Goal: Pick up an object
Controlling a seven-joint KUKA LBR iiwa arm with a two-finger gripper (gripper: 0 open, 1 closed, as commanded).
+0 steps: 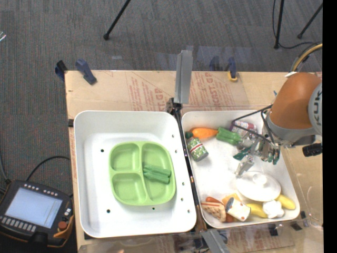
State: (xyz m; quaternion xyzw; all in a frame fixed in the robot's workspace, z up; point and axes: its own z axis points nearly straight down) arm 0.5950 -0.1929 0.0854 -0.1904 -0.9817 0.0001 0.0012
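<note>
My gripper (241, 163) hangs over the middle of the right bin (221, 194), reaching in from the right under the orange wrist band. Its two fingers point down and left, stand apart, and have nothing between them. Just below it lies a white round plate (258, 187). A green cucumber (228, 136) and an orange carrot (204, 133) lie up and left of it. A small green-labelled can (198, 149) sits near the bin's left wall. A yellow banana (263, 208) and several small toy foods (227, 208) crowd the front edge.
The left bin (89, 194) holds a green divided plate (126, 186) with a dark green piece (157, 174) lying across its divider. A grey upright post (183, 80) stands behind the joint of the bins. A teach pendant (34, 210) lies at the lower left.
</note>
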